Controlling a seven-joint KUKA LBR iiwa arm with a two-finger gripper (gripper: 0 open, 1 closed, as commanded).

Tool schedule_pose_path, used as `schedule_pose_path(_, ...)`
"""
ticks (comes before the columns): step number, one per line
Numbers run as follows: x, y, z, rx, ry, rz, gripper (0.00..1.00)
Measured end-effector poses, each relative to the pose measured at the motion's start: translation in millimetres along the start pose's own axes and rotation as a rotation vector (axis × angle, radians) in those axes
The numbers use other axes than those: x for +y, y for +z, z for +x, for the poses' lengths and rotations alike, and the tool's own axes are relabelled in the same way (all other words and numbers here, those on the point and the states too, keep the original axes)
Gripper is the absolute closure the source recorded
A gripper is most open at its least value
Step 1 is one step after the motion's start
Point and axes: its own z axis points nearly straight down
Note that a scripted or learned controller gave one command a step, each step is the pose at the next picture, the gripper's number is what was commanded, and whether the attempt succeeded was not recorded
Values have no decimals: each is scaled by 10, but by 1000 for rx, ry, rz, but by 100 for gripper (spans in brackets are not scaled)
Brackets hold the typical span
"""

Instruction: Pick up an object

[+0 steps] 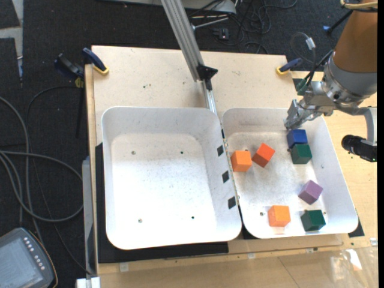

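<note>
Blue cube (pixel 297 137) beneath tool (pixel 294 122)

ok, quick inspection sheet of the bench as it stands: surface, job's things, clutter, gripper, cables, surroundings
surface: pale bench board bearing a left bin and a right bin, both white and speckled.
job's things: all in the right bin: blue cube touching a green cube; orange cube beside a red-orange cube; purple cube; orange cube; dark green cube.
clutter: nothing seen in the left bin besides specks.
gripper: gripper low over the right bin's far side, just above the blue cube; grasp not visible.
cables: black cables on the floor left; more at top.
surroundings: clamps at the board's far corners; metal pole; pendant.
</note>
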Motion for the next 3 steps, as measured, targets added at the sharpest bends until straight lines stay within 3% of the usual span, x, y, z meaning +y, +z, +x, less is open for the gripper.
schedule_pose_path(3,337,307,1615,1,-1,3,100)
